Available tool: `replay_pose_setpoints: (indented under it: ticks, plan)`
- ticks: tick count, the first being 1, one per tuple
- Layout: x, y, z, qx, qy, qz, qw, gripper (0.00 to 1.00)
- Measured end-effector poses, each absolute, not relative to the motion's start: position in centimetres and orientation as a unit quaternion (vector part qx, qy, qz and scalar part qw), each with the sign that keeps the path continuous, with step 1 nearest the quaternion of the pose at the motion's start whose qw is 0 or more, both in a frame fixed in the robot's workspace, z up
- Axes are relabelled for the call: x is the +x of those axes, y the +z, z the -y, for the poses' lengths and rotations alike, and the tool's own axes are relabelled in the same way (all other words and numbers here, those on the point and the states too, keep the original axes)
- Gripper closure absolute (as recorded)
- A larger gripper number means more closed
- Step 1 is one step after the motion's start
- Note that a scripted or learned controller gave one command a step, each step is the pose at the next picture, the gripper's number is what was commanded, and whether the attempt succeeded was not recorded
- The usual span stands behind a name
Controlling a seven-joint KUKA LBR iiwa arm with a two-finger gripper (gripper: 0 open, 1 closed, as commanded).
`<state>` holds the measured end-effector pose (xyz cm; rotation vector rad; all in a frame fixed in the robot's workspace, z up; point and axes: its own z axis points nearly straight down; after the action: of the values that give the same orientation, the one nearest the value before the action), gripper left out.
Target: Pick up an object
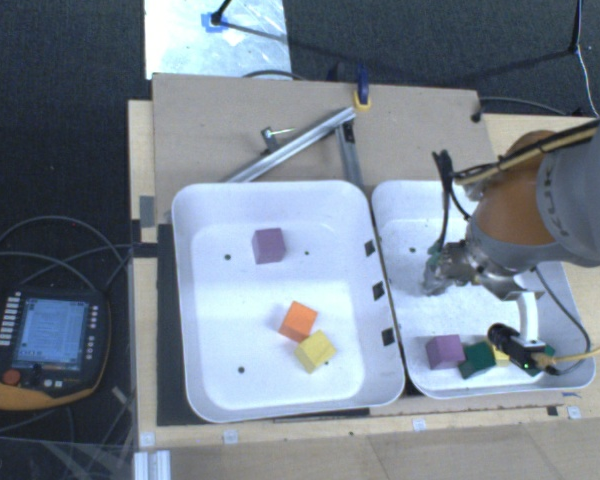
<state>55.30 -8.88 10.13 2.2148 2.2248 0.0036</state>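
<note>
Bench (420, 118) | right bin (405, 298) | fingers (438, 273) low over bin floor, nothing visibly held

Right bin's (400, 208) near corner is crowded by purple block (444, 350) and green block (475, 359).

Grey arm (580, 193), orange band (510, 203), black cables, white bracket

bins (185, 268): 2 | purple cubes (269, 245): 2 | orange (298, 320): 1 | yellow (315, 351): perhaps 2 | green (475, 360): 1
</note>
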Motion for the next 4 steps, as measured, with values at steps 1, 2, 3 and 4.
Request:
replay_pose_setpoints:
  ticks: [1, 2, 3, 4]
  plan:
    - [55.4, 16.6, 8.9, 0.706, 0.0021, -0.709, 0.003, 1.0]
    - [56.4, 22.0, 8.4, 0.705, 0.0024, -0.709, 0.003, 1.0]
    - [56.9, 26.6, 7.8, 0.705, 0.0022, -0.709, 0.003, 1.0]
    - [58.3, 25.3, 2.9, 0.704, 0.0011, -0.711, 0.0, 1.0]
